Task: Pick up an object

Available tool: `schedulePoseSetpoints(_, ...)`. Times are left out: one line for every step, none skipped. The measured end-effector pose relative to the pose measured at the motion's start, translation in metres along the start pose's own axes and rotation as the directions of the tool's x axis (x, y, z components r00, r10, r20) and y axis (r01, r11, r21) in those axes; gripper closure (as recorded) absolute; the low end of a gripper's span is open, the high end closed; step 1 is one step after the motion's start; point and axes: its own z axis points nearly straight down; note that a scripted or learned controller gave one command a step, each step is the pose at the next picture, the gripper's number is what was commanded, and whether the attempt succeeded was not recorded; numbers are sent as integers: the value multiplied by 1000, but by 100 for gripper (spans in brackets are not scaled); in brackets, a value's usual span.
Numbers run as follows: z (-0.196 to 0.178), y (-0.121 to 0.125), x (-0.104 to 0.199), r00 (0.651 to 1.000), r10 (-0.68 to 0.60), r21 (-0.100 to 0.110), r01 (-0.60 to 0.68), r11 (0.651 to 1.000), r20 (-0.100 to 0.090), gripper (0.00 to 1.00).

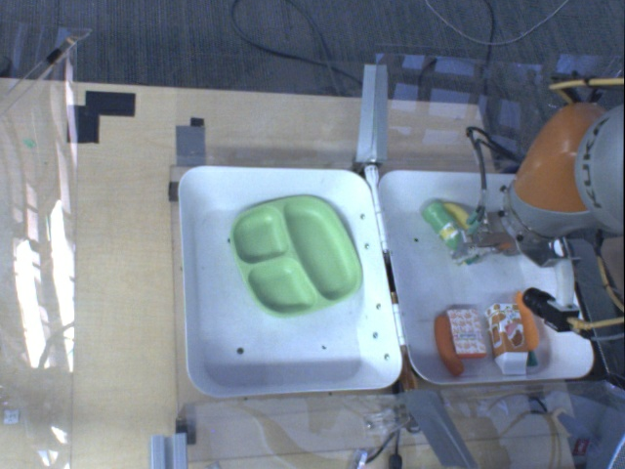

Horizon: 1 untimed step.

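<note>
- Left bin (210, 360): a green divided plate (295, 254) lies near its middle, three compartments, nothing in them.
- Right bin (420, 350): a green-and-yellow bottle (444, 218) lies at the top, and the gripper (473, 244) sits low just beside it. Whether it is open or closed, I cannot tell.
- Lower down: an orange packet (461, 338) and a small carton (510, 338), side by side. Printing too small to read.
- Step, as I judge it: reaching for the bottle. Next: close on it, then lift straight up.
</note>
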Motion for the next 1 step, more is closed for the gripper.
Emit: schedulePoseSetpoints(-103,4,16,1000,30,10,-30,1000,2,100)
